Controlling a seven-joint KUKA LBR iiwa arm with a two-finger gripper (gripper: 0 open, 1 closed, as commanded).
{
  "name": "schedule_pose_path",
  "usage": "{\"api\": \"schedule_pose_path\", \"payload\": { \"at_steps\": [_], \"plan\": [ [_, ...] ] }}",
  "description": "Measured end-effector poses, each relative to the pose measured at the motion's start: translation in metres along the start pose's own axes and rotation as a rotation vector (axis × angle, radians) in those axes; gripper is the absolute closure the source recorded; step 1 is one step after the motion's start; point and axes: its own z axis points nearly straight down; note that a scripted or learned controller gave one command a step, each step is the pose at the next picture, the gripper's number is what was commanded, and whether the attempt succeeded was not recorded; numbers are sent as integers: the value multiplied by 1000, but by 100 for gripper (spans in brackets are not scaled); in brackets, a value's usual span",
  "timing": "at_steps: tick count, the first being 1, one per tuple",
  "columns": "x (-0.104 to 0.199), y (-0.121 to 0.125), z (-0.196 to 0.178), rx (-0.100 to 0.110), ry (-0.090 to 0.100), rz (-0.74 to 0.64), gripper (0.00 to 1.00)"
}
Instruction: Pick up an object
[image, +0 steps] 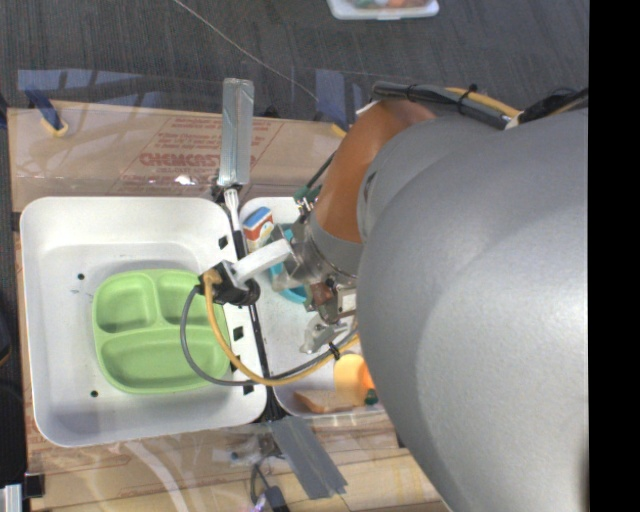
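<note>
Claw (322, 318) lowered into the right bin (290, 402), beside the divider, among small objects; cannot tell whether open or closed. Nearest candidates: blue-and-white container (258, 224) beyond the claw, orange fruit (350, 377) nearer than it. Best centred squarely over one item, clear of the divider and of the green tray (150, 335) past it.

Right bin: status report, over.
Gripper down in right bin, fingers unclear. Orange object and blue-white item loose. Arm hides most of bin.
</note>
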Motion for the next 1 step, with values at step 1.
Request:
{"api": "schedule_pose_path", "payload": {
  "at_steps": [1],
  "plan": [
    [48, -12, 66, 1, -10, 1, 0]
  ]
}}
